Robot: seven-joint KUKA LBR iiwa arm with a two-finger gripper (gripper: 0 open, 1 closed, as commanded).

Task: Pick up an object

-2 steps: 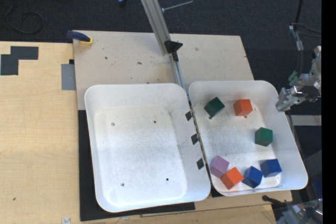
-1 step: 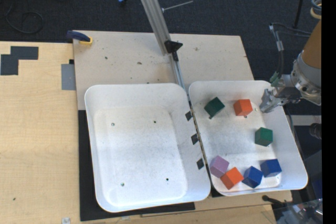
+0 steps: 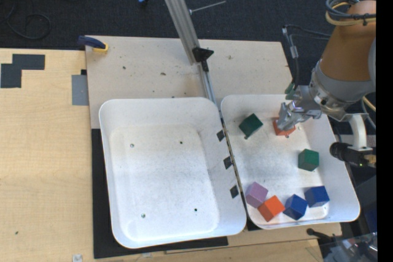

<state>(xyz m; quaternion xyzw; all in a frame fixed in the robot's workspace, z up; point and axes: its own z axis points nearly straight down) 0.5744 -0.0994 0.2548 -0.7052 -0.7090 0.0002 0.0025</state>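
Note:
In the right bin (image 3: 344, 205) lie several small blocks. My gripper (image 3: 286, 121) hangs over the bin's far part, directly above a red block (image 3: 282, 129) that peeks out beneath its fingertips. To its left sits a dark green block (image 3: 250, 125). Another green block (image 3: 309, 159) lies nearer, to the right. Along the bin's near edge sit a purple block (image 3: 256, 194), an orange block (image 3: 271, 208) and two blue blocks (image 3: 296, 206) (image 3: 317, 196).
The left bin (image 3: 116, 193) stands beside the right one, with black clips along the shared rim. A slanted aluminium bar (image 3: 182, 18) rises from behind the bins. The arm's orange band and grey wrist (image 3: 344, 80) occupy the right side.

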